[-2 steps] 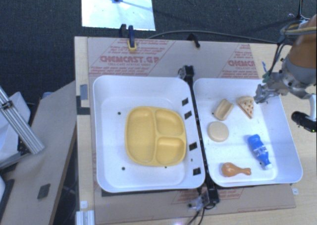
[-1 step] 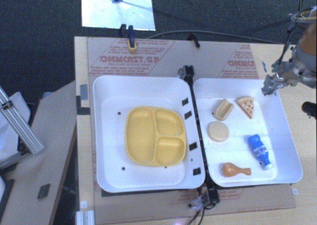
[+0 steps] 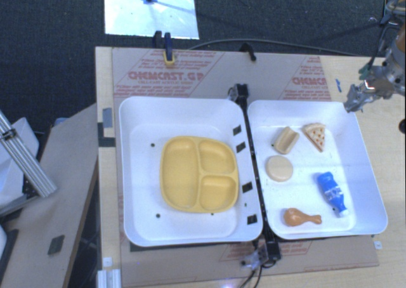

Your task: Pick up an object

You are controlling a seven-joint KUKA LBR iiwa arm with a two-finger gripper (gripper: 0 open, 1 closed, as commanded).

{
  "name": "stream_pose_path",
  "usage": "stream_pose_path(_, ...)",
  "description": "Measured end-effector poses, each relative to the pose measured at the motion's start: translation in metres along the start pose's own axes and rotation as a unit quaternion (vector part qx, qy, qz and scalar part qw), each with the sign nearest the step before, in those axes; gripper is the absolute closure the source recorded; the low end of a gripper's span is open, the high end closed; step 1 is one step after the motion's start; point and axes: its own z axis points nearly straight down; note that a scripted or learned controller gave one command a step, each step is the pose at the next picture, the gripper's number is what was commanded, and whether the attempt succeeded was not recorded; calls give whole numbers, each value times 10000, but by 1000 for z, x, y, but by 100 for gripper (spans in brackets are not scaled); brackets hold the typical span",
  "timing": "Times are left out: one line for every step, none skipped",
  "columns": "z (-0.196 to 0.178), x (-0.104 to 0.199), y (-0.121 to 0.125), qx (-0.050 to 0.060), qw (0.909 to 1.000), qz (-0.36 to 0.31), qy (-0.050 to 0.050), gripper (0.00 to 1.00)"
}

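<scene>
The right bin (image 3: 366, 172) holds several toy foods: a tan bread roll (image 3: 285, 140), a pizza slice (image 3: 315, 136), a round beige cookie (image 3: 279, 169), a blue bottle (image 3: 332, 193) and an orange chicken drumstick (image 3: 301, 218). The left bin (image 3: 139, 153) holds a yellow divided plate (image 3: 199, 173). My gripper (image 3: 357, 97) hangs at the far right, above the right bin's back right corner, well away from all the objects. Nothing shows between its fingers.
A black clip strip (image 3: 247, 160) runs between the two bins. A yellow and blue clamp (image 3: 167, 48) sits at the bench's back edge, and a cable (image 3: 292, 45) runs along the back. Aluminium framing (image 3: 22, 157) stands at the left.
</scene>
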Motion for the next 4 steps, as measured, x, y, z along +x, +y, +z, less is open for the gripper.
stream_pose_path(-5,48,-3,18,10000,-12,10,100)
stream_pose_path(12,101,-8,31,10000,-19,19,100)
stream_pose_path(23,146,-13,29,10000,-13,14,100)
stream_pose_path(24,188,-14,28,10000,-9,12,100)
